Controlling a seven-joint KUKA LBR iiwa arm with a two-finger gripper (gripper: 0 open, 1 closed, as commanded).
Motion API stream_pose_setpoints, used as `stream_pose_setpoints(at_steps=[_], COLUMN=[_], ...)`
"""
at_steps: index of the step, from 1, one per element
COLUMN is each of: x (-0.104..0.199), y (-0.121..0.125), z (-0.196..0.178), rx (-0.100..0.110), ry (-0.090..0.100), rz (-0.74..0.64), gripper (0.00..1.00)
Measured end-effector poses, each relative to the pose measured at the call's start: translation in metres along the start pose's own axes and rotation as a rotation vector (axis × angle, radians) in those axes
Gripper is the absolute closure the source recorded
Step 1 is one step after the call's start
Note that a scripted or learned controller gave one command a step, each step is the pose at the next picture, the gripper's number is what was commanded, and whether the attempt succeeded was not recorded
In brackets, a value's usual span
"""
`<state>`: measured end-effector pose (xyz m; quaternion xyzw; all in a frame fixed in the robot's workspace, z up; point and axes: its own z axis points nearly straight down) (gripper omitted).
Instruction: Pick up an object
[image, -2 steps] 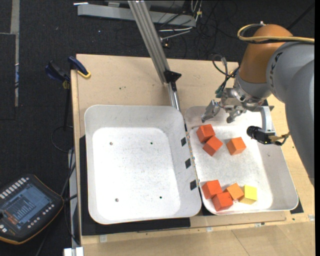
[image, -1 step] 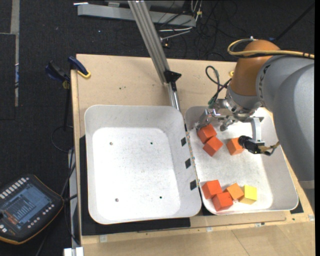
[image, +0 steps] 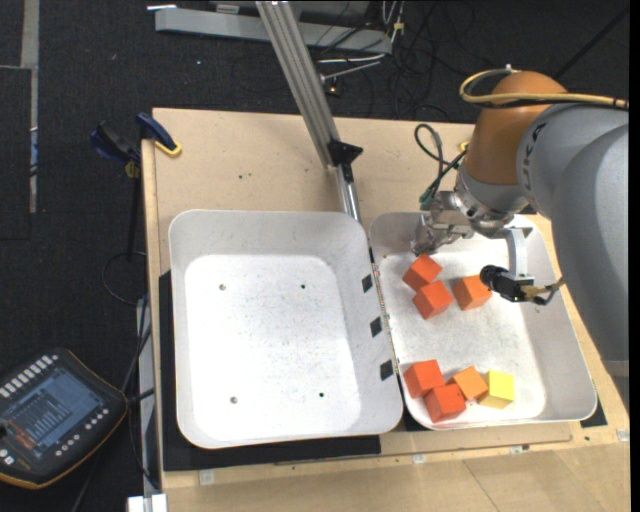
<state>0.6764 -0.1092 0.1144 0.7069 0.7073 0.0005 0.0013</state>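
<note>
Pretty clearly a robotics lab or test cell, not anyone's home. There's a big grey industrial arm (image: 590, 200) with an orange band hanging over a plywood bench (image: 250, 160), and two shallow white bins (image: 190, 300) sit side by side on it. A teach pendant (image: 50, 415) lies on the dark carpeted floor at the lower left, cables trail around up top, and an aluminium strut (image: 305, 85) angles down toward the bench. Clamps (image: 135, 140) grip the bench's corner.

The grey arm (image: 590, 190) reaches in from the right, its orange band (image: 505, 130) bent downward above the wrist. The pincer (image: 437, 235) points down below that band; its tip is too indistinct to read.
</note>
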Motion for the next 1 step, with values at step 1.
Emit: stream_pose_setpoints(at_steps=[1], x=[-0.0018], y=[0.0015], z=[-0.0436], rx=[-0.004], ry=[0.0], rz=[0.001], gripper=[1.0])
